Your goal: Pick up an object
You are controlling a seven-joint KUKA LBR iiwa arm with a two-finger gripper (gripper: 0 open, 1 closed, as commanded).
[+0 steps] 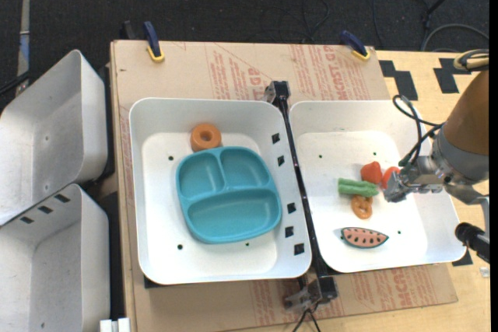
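Bench: you have a flat brown cardboard sheet (233, 62) with red print under both bins, held by two yellow-tipped clamps (155, 49) at the far edge
Left bin (148, 190): shallow, white, smooth plastic with rounded corners; it holds two things
Plate: a teal divided plate (228, 194), glossy, rounded-rectangle shape with three compartments, lying flat in the middle of the left bin
Doughnut: a small orange ring (205, 137), matte, lying just beyond the plate's far edge, close to it
Right bin (334, 124): same white shallow shape, touching the left bin along a black divider strip
Red piece: a small red-orange chunk (372, 171), just beside the gripper
Green piece: a green elongated toy vegetable (357, 186), lying across the bin floor, its right end next to the gripper
Orange loop: a small orange pretzel-like ring (362, 207), just in front of the green piece
Watermelon: a flat slice (364, 237) with a red face, dark seeds and a green rind, near the front of the right bin, apart from the others
Gripper (394, 184): low in the right bin beside the red and green pieces; you cannot tell from this view whether it is open or closed, or whether it has anything
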